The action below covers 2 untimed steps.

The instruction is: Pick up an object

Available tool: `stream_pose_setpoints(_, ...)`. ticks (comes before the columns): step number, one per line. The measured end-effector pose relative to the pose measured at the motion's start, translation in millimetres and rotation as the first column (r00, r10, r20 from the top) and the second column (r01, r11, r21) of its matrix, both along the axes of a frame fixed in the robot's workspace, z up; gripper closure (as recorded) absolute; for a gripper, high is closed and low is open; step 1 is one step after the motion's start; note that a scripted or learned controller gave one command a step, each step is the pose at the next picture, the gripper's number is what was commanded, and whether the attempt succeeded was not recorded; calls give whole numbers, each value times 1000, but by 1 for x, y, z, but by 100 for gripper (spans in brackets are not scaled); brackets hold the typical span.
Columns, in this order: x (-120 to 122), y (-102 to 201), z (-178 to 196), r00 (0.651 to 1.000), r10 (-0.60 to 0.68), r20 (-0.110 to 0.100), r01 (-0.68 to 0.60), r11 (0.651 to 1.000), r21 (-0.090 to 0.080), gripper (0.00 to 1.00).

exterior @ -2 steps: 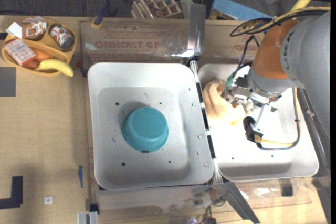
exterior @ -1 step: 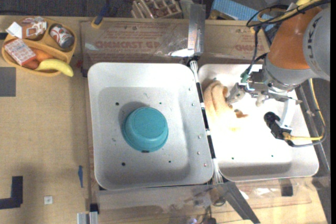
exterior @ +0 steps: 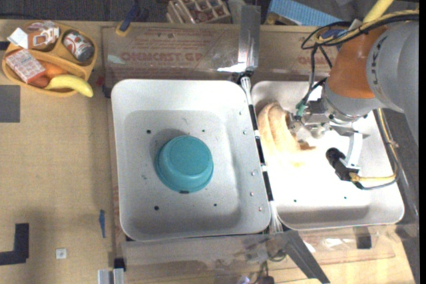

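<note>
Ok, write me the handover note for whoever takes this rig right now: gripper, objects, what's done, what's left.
Gripper: low in the right bin, at the right edge of the tan, bread-like object. Whether it grips it cannot be told.
Objects: tan object lies along the right bin's left side; teal bowl sits upside down mid left bin, untouched.
Done: arm brought down at the tan object.
Left: confirm a grasp and lift; nothing is visibly raised yet.
</note>
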<state>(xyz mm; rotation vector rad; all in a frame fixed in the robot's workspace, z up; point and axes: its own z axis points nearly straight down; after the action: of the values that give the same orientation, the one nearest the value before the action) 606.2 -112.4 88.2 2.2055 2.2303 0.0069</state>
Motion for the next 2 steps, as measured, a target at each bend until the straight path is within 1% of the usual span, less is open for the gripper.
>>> stream_pose_setpoints(1,1,-1,12,1000,-3,5,3,1000,1,100)
stream_pose_setpoints(2,1,-2,12,1000,-4,5,4,1000,1,0)
